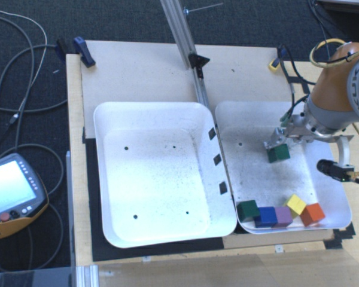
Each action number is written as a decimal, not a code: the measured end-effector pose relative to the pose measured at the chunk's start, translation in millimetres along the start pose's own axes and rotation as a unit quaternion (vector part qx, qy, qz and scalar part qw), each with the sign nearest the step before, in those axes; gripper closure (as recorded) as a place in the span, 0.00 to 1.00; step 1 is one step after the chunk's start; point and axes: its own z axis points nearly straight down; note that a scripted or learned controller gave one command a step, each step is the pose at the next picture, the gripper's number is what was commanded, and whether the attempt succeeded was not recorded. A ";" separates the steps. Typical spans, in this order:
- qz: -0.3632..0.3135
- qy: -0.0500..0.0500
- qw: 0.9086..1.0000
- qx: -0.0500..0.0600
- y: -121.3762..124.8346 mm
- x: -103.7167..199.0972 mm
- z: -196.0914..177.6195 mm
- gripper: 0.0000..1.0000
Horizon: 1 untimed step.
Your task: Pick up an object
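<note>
While claw [277, 146] pinches green cube [279, 153] over right bin [251, 178], lift step underway; next: steady rise, grip kept firm.

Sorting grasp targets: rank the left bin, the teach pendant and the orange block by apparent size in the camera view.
1. left bin
2. teach pendant, partly cut off at the frame edge
3. orange block, clearly smallest
</note>
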 end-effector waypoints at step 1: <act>-0.005 0.001 1.000 -0.003 15.6 83.1 -66.5 1.00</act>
